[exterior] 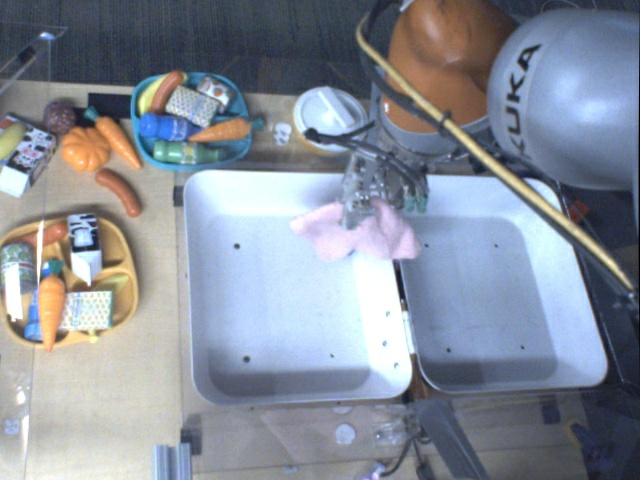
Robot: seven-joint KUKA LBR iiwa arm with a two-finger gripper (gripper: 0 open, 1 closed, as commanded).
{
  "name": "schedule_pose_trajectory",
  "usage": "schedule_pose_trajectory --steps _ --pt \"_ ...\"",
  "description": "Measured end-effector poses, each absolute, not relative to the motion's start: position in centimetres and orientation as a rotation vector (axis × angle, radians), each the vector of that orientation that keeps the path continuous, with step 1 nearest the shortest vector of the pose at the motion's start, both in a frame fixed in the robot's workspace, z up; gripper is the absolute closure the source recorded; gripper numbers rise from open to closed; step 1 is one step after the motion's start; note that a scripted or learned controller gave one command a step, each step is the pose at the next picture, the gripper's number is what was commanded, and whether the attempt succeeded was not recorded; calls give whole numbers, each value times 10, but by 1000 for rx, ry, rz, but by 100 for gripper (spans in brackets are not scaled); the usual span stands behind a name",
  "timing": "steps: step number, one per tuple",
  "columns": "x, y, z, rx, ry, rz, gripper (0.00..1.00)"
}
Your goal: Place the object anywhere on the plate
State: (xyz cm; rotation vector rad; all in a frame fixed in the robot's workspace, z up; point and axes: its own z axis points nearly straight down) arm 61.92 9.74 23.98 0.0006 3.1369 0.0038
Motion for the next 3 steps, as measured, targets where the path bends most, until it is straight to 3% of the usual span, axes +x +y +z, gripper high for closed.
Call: schedule_pose_trajectory --steps 2,3 --pt "597 206 227 -5 3135 6 100" --pt "597 206 228 -4 3135 6 0"
